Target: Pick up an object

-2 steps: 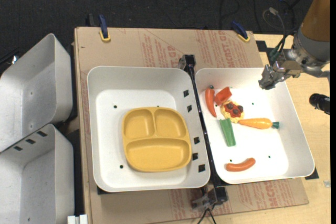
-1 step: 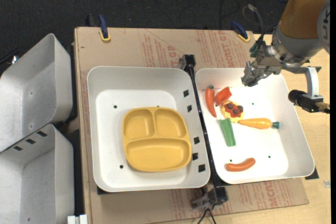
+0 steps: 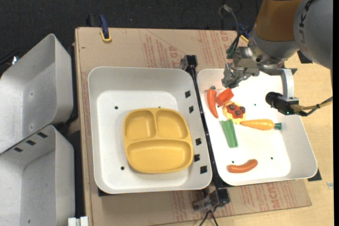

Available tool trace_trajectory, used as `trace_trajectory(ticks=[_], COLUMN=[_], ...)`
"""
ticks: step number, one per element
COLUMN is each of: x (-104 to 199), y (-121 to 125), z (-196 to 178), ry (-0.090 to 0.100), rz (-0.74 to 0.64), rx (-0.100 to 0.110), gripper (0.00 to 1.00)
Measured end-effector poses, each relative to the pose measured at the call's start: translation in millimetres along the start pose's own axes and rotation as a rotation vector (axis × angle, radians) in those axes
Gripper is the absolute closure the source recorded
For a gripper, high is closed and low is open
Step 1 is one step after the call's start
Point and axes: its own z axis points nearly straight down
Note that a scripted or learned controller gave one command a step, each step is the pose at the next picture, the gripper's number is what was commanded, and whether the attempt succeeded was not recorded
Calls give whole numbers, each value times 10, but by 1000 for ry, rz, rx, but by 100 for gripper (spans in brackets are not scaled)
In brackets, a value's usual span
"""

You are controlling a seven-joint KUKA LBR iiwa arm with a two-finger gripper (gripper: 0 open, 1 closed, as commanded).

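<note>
Nothing appears lifted yet, so the grasp is all to come. Toy foods lie in the right bin (image 3: 296, 161): a red chili (image 3: 212, 103) and red pepper piece (image 3: 225, 95) near its far-left corner, a pizza slice (image 3: 234, 110), a green strip (image 3: 230, 134), a carrot (image 3: 258, 124), and a sausage (image 3: 242, 166) by the near edge. A yellow divided plate (image 3: 158, 140) sits in the left bin (image 3: 100, 114). The arm bends down from the right, its pincer (image 3: 233, 78) low over that far-left corner; whether it is released or clenched I cannot tell.

arm (image 3: 296, 13) cut off at right edge; gripper (image 3: 231, 81) fingertips indistinct
</note>
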Motion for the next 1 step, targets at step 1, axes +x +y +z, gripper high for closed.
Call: trace_trajectory(ticks=[1], x=[485], y=[68], z=[143], ry=[-1], rz=[2], rx=[0], gripper=[100])
